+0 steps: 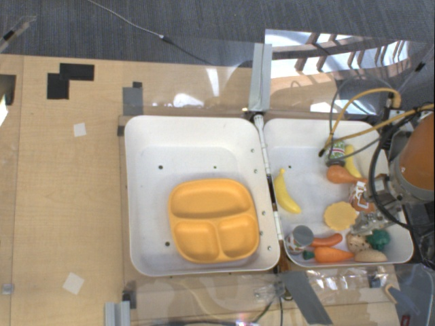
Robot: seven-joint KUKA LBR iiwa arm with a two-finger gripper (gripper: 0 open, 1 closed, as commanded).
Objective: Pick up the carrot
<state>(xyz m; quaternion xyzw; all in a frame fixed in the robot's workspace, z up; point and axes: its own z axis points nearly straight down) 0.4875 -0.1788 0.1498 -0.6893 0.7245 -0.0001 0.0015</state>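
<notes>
Carrot (334, 255) lies flat near the front edge of the right bin (299, 141), orange, tip pointing toward the view's right. Claw (368, 221) sits just above and right of it in the picture, over the cluttered front-right corner; can't tell whether it is open or closed, or whether it has anything, since the tip is lost among the items there. Arm (414, 168) comes in from the right, orange band visible, yellow and black cables (353, 111) looping over the bin's back corner.

Right by the claw: pale yellow round piece (340, 216), a dark green item (379, 238), a tan lumpy one (370, 255). Touching or nearly touching the carrot: a red sausage-like piece (327, 240) just behind it, grey round piece (301, 236) to its left. Further back in the same bin: an orange rounded item (340, 175), a can-like thing with green label (338, 153). Banana (285, 194) lies along the left side of that bin, near the divider.

Left bin (156, 141) holds a yellow-orange sectioned tray (213, 218), three compartments, sitting toward the front right. Wooden bench (61, 216) around both bins, black marks (70, 78) at its far left.
</notes>
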